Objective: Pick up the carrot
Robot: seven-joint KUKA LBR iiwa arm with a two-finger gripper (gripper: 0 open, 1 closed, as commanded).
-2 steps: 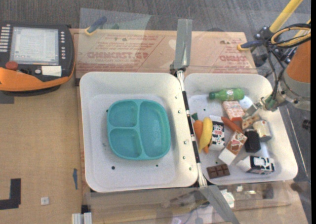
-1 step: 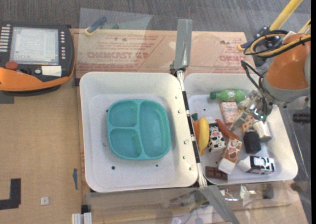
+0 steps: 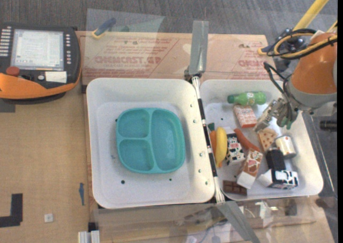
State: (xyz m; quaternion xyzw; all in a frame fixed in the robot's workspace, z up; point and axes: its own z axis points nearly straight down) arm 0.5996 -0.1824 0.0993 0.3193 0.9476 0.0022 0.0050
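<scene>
The carrot point(image 3: 213, 142) is a short orange piece lying against the left wall of the right bin point(image 3: 313, 156), pressed beside a yellow banana point(image 3: 221, 146). My gripper point(image 3: 277, 116) hangs over the right half of that bin, above a tan cracker-like block point(image 3: 266, 138). It is well to the right of the carrot and slightly farther back. Its fingers look spread open with nothing between them. The orange wrist band point(image 3: 315, 73) sits just behind it.
The right bin also holds a green bottle point(image 3: 247, 98), a pink box point(image 3: 245, 116), a red-orange stick point(image 3: 248, 141), a cow-patterned carton point(image 3: 233, 149), a silver can point(image 3: 284, 145) and a black-and-white block point(image 3: 280, 171). A teal divided plate point(image 3: 150, 140) lies in the left bin point(image 3: 102, 145).
</scene>
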